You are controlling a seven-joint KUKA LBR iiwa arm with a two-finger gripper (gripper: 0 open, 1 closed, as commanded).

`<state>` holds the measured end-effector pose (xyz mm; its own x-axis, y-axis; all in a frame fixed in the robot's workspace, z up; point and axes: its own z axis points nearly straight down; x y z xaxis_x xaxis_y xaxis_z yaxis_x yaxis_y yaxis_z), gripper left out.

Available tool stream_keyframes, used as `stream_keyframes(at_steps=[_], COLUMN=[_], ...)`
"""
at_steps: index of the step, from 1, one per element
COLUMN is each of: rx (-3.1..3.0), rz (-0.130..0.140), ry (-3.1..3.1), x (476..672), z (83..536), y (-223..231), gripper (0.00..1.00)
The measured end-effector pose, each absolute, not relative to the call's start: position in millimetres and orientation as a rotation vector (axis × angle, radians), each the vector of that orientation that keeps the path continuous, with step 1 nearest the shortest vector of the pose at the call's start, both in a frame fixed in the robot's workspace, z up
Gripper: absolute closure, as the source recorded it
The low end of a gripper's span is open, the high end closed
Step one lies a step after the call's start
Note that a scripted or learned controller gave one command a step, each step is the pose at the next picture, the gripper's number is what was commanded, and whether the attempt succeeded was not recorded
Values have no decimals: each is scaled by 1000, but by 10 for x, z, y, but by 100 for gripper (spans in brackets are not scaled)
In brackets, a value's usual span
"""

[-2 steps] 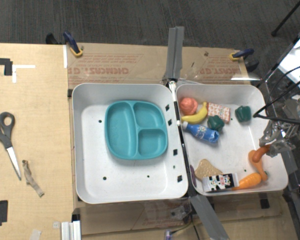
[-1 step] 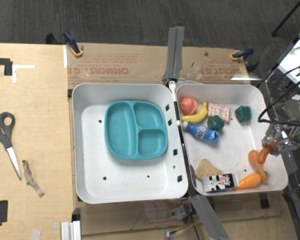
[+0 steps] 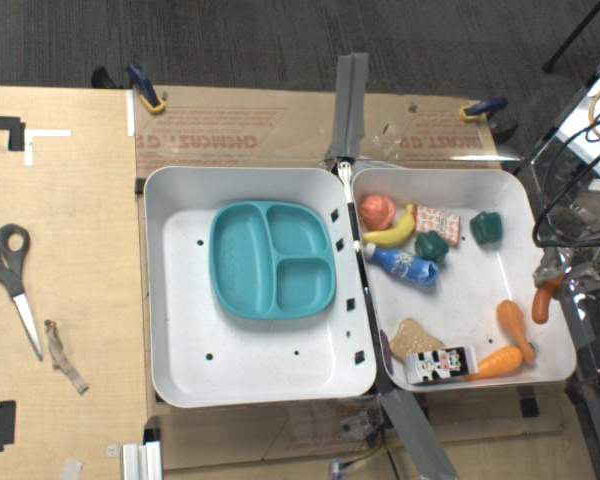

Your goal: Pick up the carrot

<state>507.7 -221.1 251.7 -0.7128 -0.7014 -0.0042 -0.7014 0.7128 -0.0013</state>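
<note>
So the end effector (image 3: 557,272) is parked over the right rim of the right bin (image 3: 460,298), at the edge of the shot, and it can't be told whether it's wide or narrow since the metal bits blur together there. A small reddish-orange piece (image 3: 540,304) is seen just below it, and it can't be made out if that's part of the rig or some object. Nothing is visibly held. The carrot (image 3: 500,362) is found lying flat in the near right corner of that bin, just beside a milk carton (image 3: 440,365), with a second orange piece (image 3: 511,320) angled above it and seemingly touching its thick end. A bread slice (image 3: 413,337) sits a bit further left, and the banana (image 3: 392,231) and blue bottle (image 3: 404,265) are well apart toward the back. The left bin (image 3: 175,298) carries a teal plate (image 3: 273,258). The approach step looks to be in hand, pick not yet made. Next, the end effector would need to be brought down over the carrot's middle and lined up across its length, with the bin wall and carton kept clear of.
</note>
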Motion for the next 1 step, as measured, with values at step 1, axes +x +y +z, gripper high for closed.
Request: stream_keyframes(at_steps=[1], rx=[-1636], rz=[3], ry=[2678], x=[5009], z=[2327], y=[-2207], gripper=[100])
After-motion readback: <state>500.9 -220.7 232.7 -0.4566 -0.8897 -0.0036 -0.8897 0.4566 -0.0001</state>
